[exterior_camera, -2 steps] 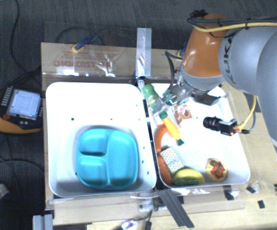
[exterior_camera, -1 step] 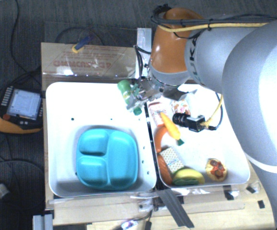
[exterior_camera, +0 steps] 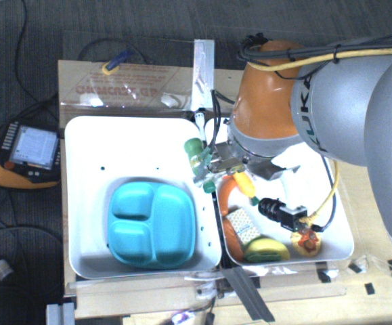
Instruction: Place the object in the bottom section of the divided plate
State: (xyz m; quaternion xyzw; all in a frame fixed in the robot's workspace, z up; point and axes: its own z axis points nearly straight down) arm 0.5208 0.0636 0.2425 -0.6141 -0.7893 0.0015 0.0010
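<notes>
The gripper (exterior_camera: 206, 164) hovers over the wall between the bins — whether it grips anything, I cannot tell. Pick-up step, likely: food toys (exterior_camera: 250, 232) lie in the right bin (exterior_camera: 341, 239), the blue divided plate (exterior_camera: 154, 223) (left bin) awaits.

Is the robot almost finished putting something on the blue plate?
Not yet. Nothing looks done: the blue divided plate in the left white bin has nothing in any section. The gripper is at the wall between the bins, above the right white bin, where the toy food lies, including a yellow-green fruit and an orange carrot-like piece. Whether it holds anything is unclear. Grabbing, carrying and placing remain.
</notes>
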